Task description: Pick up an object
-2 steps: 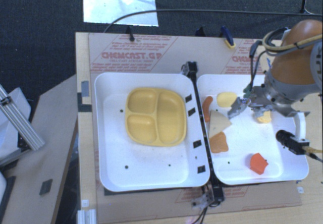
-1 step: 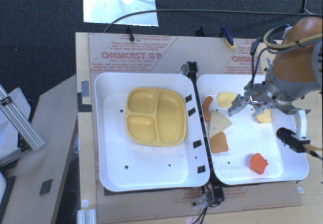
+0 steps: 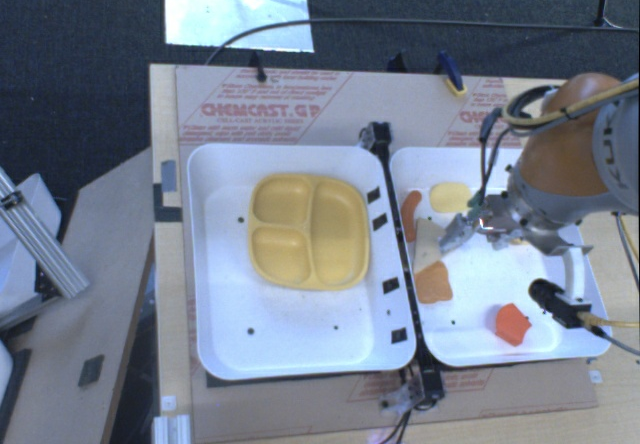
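Observation:
In the right bin (image 3: 560, 347) lie several small food-like pieces. A long orange piece (image 3: 410, 213) rests by the left wall and a pale yellow round piece (image 3: 450, 197) sits behind it. Nearer the front are a cream wedge (image 3: 427, 250), an orange wedge (image 3: 434, 283) and a red-orange block (image 3: 512, 324). My gripper (image 3: 468, 229) hangs low over the middle of this bin, just right of the cream wedge and in front of the yellow piece. I see nothing held in it.
The left bin (image 3: 215, 332) holds a yellow divided plate (image 3: 308, 230). A black clipped divider (image 3: 395, 252) runs between the bins. The grey arm with its orange band (image 3: 575, 137) covers the right bin's far right side. A black fitting with cable (image 3: 556, 301) sits near the red-orange block.

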### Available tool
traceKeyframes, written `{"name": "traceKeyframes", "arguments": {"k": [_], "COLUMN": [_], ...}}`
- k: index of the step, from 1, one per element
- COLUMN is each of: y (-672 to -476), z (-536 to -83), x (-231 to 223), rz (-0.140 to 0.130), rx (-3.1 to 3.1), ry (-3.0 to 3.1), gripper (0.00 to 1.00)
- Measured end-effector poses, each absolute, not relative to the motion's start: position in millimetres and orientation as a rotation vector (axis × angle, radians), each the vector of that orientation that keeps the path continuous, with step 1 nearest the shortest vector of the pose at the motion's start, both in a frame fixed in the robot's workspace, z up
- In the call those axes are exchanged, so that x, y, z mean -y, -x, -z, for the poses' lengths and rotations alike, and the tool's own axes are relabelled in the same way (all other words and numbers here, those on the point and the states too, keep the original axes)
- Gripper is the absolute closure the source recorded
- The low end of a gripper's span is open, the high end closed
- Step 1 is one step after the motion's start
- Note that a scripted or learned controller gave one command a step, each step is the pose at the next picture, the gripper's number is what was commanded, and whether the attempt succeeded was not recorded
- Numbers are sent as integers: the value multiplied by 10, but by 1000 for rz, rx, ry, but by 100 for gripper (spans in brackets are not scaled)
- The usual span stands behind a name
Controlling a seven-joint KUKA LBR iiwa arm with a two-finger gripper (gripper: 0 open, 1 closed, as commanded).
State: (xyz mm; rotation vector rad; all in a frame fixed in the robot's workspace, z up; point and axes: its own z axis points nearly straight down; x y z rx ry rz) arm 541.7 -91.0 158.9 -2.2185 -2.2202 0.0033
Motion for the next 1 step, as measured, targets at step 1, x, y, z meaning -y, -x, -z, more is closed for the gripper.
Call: {"name": "traceKeyframes", "arguments": {"k": [1], "y": [-5514], "z": [-1082], "x": [887], "rz": [-2], "rx": [2220], "ry": [2219], "gripper": [0]}}
